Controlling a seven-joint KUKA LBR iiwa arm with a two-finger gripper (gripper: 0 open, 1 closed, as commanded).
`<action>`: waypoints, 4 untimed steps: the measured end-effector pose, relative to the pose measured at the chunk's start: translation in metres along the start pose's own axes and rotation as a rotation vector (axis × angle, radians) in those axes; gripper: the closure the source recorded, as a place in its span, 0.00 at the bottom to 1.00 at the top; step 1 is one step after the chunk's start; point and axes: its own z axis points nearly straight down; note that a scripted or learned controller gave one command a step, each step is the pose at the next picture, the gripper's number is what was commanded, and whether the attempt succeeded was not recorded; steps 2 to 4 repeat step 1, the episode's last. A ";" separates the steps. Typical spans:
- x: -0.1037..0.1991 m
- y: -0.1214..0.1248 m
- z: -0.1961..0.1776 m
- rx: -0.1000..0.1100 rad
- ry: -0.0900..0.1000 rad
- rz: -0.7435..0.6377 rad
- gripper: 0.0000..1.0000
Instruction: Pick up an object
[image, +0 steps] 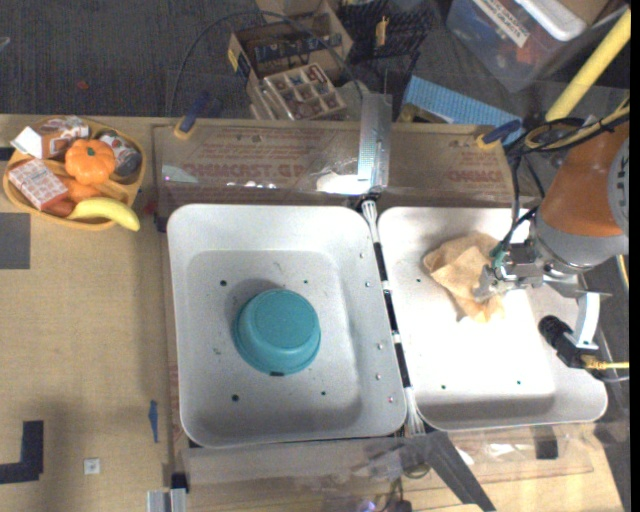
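A crumpled tan cloth lies in the right bin, toward its far right part. My gripper is down at the cloth's right edge, touching or just above it. The arm with its orange band comes in from the right. An upturned teal bowl sits in the middle of the left bin.
A basket with a banana, a small pumpkin and packets stands on the bench at the far left. Cardboard flaps run along the far side of both bins. A black cable and fitting hang by the right bin's right wall.
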 end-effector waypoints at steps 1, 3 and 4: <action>0.037 0.015 -0.034 0.001 0.000 -0.241 1.00; 0.037 0.015 -0.034 0.001 0.000 -0.241 1.00; 0.037 0.015 -0.034 0.001 0.000 -0.241 1.00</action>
